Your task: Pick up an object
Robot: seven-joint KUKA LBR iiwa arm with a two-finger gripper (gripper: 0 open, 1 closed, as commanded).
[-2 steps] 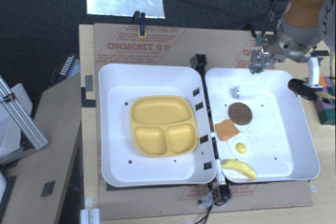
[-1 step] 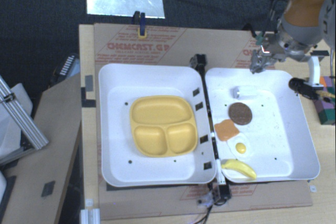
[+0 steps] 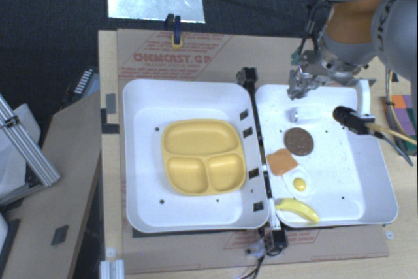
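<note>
- Two white bins side by side on the bench: left bin holding a yellow divided plate; right bin holding a brown disc, an orange slice, a fried egg, a banana and a small pale piece near the back wall.
- Gripper hanging over the back left corner of the right bin, just above the pale piece; nothing seen between the fingers, and cannot tell whether apart or together.
- Nearest candidates for picking: pale piece directly below, brown disc just in front of it.
- Likely trouble: flat disc, slice and egg lying low on the bin floor, so fingers may scrape past without catching an edge.
- Disc and slice touching, so closing on one could nudge the other.
- Working close to the back wall and the divider between the bins risks a bump on descent.
</note>
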